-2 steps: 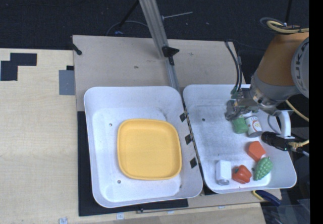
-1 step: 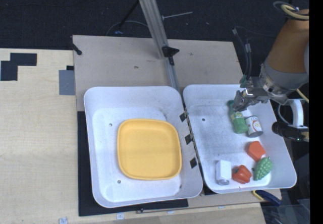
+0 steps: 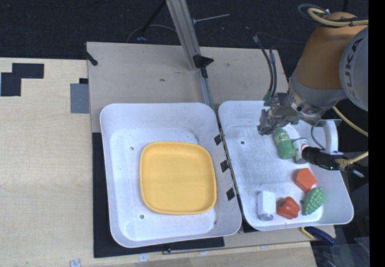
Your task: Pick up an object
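Over the right bin, my claw hangs beside a smooth green bottle, its grip state unclear.

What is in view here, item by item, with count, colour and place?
Shallow bins: 2, white, side by side; left bin, right bin.
Square plastic plate: 1, yellow, in left bin.
Bottle-like object: 1, green, right bin, upper part, by the gripper.
Block: 1, orange-red, right bin.
Bumpy object: 1, green, right bin, near corner.
Small object: 1, red, beside it.
Small box: 1, white, right bin.
Gripper: 1, dark, over right bin.
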Motion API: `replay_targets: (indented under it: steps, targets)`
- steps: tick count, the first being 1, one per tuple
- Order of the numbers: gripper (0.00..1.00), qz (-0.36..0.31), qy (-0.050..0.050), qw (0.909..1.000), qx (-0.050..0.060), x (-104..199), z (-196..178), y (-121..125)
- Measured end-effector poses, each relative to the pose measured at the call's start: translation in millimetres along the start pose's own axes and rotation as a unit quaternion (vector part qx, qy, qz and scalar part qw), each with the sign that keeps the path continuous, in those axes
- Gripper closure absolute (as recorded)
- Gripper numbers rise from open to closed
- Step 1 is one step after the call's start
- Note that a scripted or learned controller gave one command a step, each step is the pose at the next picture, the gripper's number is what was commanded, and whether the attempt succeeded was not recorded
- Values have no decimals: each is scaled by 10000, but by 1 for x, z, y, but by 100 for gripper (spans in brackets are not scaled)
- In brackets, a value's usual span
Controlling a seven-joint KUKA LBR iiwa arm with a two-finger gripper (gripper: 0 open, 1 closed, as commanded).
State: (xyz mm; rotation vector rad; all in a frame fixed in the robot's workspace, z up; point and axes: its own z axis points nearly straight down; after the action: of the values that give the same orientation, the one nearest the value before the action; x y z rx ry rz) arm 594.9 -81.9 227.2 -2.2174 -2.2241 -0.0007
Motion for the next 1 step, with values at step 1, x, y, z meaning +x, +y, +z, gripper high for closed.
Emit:
replay_targets:
  steps: [1]
  targets:
    - [100,2,-5,10000,-1,43,-7,10]
